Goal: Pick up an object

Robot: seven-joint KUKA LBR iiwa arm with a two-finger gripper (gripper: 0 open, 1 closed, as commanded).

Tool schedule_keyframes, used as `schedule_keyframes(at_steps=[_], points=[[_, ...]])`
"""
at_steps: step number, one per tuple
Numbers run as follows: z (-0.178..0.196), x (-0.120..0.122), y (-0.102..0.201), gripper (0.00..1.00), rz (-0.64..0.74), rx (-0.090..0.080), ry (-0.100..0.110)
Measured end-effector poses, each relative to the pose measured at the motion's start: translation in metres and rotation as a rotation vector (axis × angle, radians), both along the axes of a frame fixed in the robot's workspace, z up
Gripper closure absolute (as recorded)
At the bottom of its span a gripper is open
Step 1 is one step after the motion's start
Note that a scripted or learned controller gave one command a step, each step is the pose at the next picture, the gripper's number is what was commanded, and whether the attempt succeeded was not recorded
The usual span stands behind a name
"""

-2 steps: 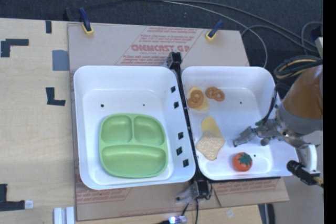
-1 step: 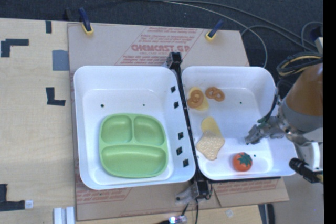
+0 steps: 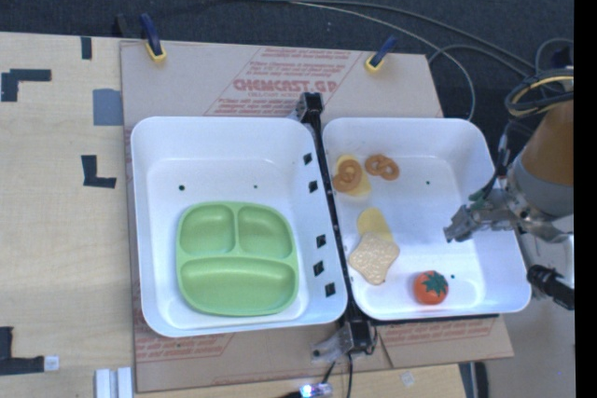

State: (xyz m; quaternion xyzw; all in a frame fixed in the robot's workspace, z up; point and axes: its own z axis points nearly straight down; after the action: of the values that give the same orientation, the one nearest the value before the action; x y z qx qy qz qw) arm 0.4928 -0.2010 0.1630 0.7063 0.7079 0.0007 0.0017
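Observation:
The right bin (image 3: 438,137) holds a red tomato (image 3: 430,287) near its front, a tan cracker-shaped piece (image 3: 373,257), a pale yellow piece (image 3: 373,221) just behind it, and two orange pretzel-like rings (image 3: 349,175) (image 3: 381,167) toward the back left. My gripper (image 3: 464,226) hangs over the right side of this bin, right of the cracker and behind the tomato, with nothing visibly between its fingers. Its fingers are too small and dark to read.
The left bin (image 3: 159,144) holds a green divided plate (image 3: 237,257). A black divider (image 3: 320,200) runs between the bins. Cardboard (image 3: 280,79) lies under both, held by clamps at the back. Cables cross the dark floor behind.

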Motion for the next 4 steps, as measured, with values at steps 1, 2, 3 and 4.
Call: schedule_keyframes(at_steps=[1, 2, 3, 4], points=[[0.052, 0.001, 0.0, 1.0, 0.0, -0.001, -0.001], [0.046, 0.02, 0.052, 1.0, 0.004, 0.002, 0.004], [0.042, 0.023, 0.111, 1.0, 0.005, 0.003, 0.004], [0.054, 0.031, 0.16, 1.0, 0.004, 0.002, 0.004]])
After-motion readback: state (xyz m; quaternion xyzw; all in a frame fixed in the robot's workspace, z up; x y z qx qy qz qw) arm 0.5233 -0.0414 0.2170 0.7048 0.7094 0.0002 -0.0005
